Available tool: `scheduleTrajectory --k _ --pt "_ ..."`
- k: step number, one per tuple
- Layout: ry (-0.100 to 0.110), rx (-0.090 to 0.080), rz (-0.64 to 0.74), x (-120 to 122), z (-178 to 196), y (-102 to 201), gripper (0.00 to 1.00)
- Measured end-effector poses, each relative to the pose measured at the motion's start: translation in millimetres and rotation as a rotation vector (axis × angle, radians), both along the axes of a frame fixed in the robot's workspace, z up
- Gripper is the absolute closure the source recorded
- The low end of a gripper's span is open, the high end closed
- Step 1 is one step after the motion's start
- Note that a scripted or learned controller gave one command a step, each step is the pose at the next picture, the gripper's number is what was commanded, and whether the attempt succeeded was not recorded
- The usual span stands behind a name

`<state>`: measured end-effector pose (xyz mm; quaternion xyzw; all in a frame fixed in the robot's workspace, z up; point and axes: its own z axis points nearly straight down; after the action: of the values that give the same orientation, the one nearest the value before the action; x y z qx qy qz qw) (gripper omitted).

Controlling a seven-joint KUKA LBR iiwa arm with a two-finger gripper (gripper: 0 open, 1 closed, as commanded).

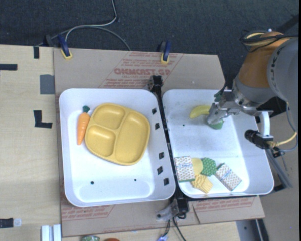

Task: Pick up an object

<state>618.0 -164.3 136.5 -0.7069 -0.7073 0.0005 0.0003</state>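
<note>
My gripper (215, 117) reaches in from the right and hangs low over the far part of the right bin (200, 139). A yellow banana-shaped piece (198, 111) lies just left of it, and a small green item (217, 124) peeks out right beneath the gripper. Near the bin's front lie a patterned cream block (183, 167), a green leafy piece (207, 165), a yellow waffle-like piece (202, 184) and a patterned packet (228, 176).
The left bin (75, 179) holds a yellow divided plate (117, 133) and an orange carrot (82, 126) at its left. A black divider with clips (163, 139) runs between the bins. Cardboard underlay and cables lie behind.
</note>
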Motion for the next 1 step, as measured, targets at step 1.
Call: scheduleTrajectory --k 1 --pt "0.000 0.001 0.000 -44.3 -46.4 24.6 1.00"
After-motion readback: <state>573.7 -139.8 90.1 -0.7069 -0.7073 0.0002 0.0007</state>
